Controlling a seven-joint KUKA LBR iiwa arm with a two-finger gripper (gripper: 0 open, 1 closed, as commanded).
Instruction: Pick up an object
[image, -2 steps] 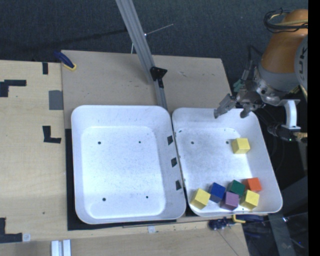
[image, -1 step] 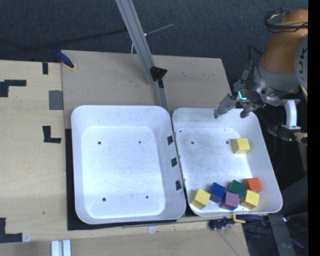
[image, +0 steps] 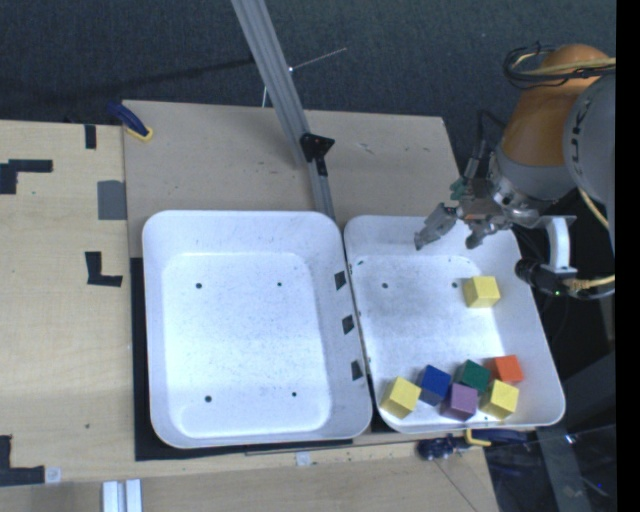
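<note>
My pincer (image: 452, 229) hangs over the far edge of the right bin (image: 400, 320), its two fingers spread apart with nothing between them. A yellow cube (image: 481, 291) sits alone near that bin's right edge, a little nearer than my pincer and apart from it. Along the near edge lies a cluster: another yellow cube (image: 402, 397), a blue cube (image: 435, 383), a purple cube (image: 463, 400), a green cube (image: 473, 376), an orange cube (image: 507, 369) and a third yellow cube (image: 502, 399). The left bin (image: 160, 300) sits beside it on the table (image: 220, 150).

Wooden bench (image: 230, 160) bears two white bins (image: 160, 240).
</note>
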